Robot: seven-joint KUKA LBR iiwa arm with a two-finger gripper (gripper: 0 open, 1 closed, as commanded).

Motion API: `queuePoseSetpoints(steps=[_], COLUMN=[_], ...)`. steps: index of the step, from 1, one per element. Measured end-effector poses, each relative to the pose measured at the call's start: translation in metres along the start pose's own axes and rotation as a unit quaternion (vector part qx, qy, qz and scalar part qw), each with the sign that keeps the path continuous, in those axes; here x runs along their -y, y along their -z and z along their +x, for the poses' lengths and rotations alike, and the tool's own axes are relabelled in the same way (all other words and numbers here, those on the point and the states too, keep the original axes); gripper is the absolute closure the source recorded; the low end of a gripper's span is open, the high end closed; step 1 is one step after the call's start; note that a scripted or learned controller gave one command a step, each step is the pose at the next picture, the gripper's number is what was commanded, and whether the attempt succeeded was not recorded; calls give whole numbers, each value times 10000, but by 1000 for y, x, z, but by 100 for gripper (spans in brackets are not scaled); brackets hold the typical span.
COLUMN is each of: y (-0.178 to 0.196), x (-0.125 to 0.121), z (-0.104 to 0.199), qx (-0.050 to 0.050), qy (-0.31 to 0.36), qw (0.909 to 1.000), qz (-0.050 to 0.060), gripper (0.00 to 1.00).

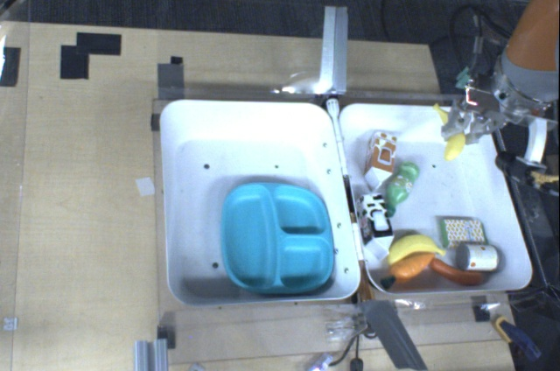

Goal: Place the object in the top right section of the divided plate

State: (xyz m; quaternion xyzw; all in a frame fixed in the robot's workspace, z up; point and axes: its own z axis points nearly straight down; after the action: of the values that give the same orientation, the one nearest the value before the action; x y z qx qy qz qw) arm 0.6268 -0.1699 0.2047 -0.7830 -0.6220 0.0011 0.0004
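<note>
A blue divided plate (pixel 278 236) lies in the left bin (pixel 201 150), toward its front. Its top right section (pixel 304 210) holds nothing. My gripper (pixel 458 131) hangs over the back right corner of the right bin (pixel 499 185), far from the plate. A small yellow object (pixel 454 148) shows between its fingers, with one end poking out above and the other below, so the gripper is shut on it. The object appears lifted off the bin floor.
The right bin holds a brown and white carton (pixel 382 152), a green bottle (pixel 401 185), a small black and white item (pixel 376 216), a banana (pixel 413 248), a carrot (pixel 422 267), a patterned pad (pixel 462 230) and a silver can (pixel 478 257). A ridge (pixel 343 177) divides the bins.
</note>
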Motion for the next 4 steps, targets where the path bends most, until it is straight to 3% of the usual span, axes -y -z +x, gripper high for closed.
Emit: queuePoseSetpoints(steps=[1, 2, 3, 4], y=[167, 227, 227, 228], x=[59, 71, 53, 22], z=[2, -2, 20, 16], qx=[-2, -2, 4, 1], qy=[-1078, -727, -2773, -3116], qw=[9942, 9973, 9608, 9502], qz=[-16, -13, 4, -1], gripper=[100, 100, 100, 100])
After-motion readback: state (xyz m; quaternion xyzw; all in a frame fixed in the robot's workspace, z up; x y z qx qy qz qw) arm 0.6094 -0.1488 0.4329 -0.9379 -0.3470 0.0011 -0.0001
